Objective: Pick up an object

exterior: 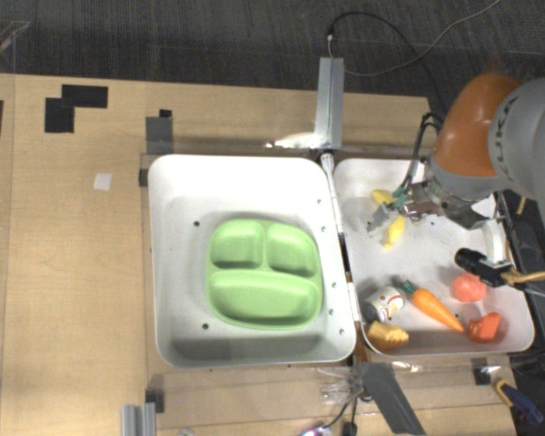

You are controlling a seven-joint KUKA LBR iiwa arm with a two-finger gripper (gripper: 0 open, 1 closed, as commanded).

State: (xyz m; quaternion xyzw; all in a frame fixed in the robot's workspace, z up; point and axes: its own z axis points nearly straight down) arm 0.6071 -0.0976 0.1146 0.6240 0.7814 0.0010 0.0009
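Note:
My gripper [388, 214] reaches in from the right and is low in the upper left part of the right bin [436, 175]. It sits right over a yellow banana-like piece [394, 233], whose ends stick out above and below the gripper. Further forward in the same bin lie an orange carrot [433, 308], a pink piece [470, 288], a red piece [484, 327], a small white and black figure [385, 305] and a yellow-orange piece [387, 336].
The left bin [173, 271] holds a green divided plate [264, 273] in its middle. A metal post [331, 103] stands behind the wall between the two bins. The grey arm with its orange band [472, 134] hangs over the right bin's far right corner.

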